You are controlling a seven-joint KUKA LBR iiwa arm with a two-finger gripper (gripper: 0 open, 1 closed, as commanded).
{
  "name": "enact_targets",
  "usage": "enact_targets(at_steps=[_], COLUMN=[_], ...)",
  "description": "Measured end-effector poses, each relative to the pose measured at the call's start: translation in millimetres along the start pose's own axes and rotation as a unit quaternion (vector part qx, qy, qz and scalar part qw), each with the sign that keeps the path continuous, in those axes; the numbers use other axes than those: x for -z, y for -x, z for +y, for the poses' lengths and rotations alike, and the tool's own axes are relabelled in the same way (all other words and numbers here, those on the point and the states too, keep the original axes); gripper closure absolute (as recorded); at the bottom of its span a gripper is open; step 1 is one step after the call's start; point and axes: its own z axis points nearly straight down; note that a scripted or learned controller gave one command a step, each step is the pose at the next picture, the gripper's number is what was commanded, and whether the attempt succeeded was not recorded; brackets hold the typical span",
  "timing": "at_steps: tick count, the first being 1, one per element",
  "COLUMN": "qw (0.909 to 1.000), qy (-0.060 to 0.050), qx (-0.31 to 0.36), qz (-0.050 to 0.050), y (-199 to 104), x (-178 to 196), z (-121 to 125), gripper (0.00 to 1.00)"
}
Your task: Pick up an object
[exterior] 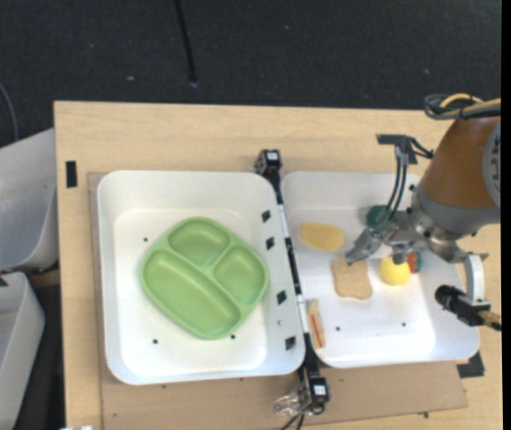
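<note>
Two white bins sit side by side on the tabletop (76,133). The left bin (112,330) holds a green divided plate (203,277). The right bin (390,343) holds a yellow oval piece (322,236), a tan toast-shaped piece (352,279), a yellow ball (395,271), a dark green item (378,214) and an orange stick (316,325) by its left wall. The gripper (372,247) hangs over them; whether its fingers grip anything I cannot tell.

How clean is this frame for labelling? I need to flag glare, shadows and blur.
Camera view: lighting is even and soft, and the white bins look bright, nearly washed out at their walls; the green plate casts almost no shadow; the whole frame is slightly soft, so the small items near the gripper blur together and its fingers are hard to read; the dark floor at the top holds little detail.
</note>
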Motion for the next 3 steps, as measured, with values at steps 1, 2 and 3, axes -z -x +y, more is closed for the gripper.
enact_targets(at_steps=[1,2,3], qw=[1.0000,1.0000,1.0000], qy=[0.001,0.004,0.005], qx=[0.000,-0.002,-0.002], qz=[0.000,-0.001,-0.001], y=[4,5,13], x=[-61,-46,16], z=[5,7,3], gripper=[0.00,1.00,1.00])
